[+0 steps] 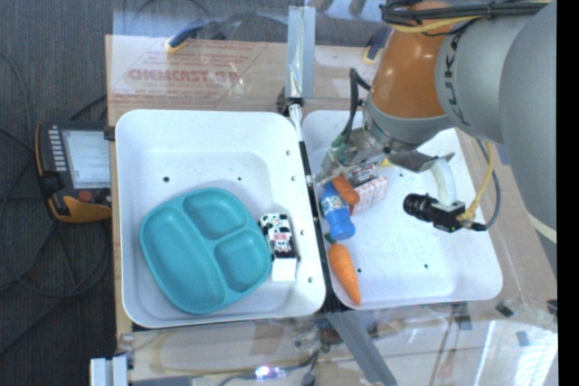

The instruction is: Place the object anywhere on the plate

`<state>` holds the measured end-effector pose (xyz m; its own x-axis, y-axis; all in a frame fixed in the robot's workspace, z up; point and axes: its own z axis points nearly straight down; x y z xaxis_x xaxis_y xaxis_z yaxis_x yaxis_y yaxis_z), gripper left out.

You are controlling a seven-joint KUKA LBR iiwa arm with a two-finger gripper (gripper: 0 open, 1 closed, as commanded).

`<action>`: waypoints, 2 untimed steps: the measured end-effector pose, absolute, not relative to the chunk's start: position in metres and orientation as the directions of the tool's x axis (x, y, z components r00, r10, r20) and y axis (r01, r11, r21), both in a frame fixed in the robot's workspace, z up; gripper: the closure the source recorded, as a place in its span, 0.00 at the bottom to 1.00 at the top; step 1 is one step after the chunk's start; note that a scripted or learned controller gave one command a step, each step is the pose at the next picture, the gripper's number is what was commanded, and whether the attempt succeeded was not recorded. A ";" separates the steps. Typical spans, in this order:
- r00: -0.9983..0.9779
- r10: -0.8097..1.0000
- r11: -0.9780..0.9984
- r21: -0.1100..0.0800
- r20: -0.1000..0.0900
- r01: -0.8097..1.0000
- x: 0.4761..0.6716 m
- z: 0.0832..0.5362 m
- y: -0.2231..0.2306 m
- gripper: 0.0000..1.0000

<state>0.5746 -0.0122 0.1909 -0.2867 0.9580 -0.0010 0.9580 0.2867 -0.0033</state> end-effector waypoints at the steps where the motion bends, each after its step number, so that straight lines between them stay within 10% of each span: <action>1: -0.235 0.972 0.235 0.000 0.001 0.972 0.514 0.184 0.048 1.00; 2: -0.182 0.983 0.182 -0.004 -0.001 0.983 0.505 0.204 0.154 1.00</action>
